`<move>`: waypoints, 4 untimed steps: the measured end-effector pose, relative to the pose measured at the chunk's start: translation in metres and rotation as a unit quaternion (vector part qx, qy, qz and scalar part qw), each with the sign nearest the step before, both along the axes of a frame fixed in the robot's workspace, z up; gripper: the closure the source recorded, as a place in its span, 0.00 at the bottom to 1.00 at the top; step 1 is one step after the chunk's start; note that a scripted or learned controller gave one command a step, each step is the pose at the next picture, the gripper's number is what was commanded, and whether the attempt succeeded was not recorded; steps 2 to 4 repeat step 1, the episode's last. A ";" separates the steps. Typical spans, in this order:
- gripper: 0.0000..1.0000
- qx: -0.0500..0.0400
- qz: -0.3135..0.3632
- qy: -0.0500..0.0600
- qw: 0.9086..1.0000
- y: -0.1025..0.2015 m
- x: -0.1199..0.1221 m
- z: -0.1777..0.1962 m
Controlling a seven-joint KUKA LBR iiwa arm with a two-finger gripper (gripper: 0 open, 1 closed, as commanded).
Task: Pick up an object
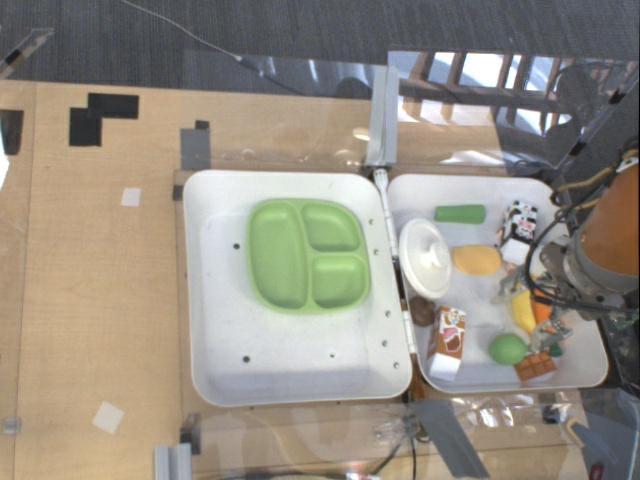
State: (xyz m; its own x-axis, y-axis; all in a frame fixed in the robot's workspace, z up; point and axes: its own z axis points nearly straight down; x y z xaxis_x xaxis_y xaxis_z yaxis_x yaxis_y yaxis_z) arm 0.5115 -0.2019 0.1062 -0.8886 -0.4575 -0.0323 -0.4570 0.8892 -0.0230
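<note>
Our gripper [540,313] (finger state unclear, we cannot tell) hangs over the yellow banana [522,311], lime [507,348] near-left.

No words, numbers or brand names can be read anywhere I look. The small carton [449,341] lying in my right bin [590,373], brown and white with a red patch, carries printing too small and blurred to make out. The little box with black and white cow patches [518,224] near the bin's far side has markings, but no letters are legible. The black squares [100,115] on the bench [90,298] are plain shapes, not signs.
</note>
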 end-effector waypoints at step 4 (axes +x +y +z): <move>0.00 0.000 0.044 0.008 0.999 -0.001 -0.007 -0.014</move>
